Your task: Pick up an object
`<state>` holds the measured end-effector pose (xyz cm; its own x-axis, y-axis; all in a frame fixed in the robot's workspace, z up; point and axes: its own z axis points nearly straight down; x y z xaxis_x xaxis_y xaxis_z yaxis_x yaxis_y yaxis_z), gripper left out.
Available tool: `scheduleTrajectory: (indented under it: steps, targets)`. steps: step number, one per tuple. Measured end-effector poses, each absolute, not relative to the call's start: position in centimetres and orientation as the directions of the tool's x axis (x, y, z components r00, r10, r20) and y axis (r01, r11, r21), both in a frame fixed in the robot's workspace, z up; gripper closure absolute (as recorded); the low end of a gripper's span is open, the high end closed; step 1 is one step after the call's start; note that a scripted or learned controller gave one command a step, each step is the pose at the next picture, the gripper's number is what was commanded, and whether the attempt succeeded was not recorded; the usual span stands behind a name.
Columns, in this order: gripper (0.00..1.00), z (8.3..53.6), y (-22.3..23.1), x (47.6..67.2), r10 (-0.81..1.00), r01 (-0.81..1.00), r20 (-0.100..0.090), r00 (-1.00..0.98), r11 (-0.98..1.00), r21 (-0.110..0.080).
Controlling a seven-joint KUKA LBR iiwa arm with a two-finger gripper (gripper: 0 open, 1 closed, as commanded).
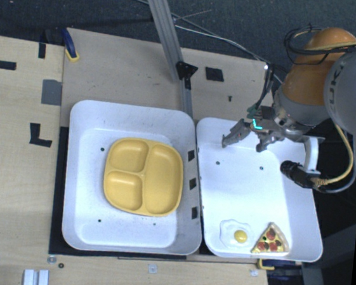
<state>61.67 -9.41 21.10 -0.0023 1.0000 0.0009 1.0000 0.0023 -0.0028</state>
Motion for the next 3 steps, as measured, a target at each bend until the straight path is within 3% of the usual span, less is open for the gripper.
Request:
scheduleTrajectory:
  steps: [1,3]
  targets:
    - [0.0,21.1,-9.4,61.7,1.0,1.0,0.001,-0.002,0.002,-0.002]
    - [0.0,8.6,-9.4,61.0,1.0,1.0,-0.002,-0.002,0.002,-0.001]
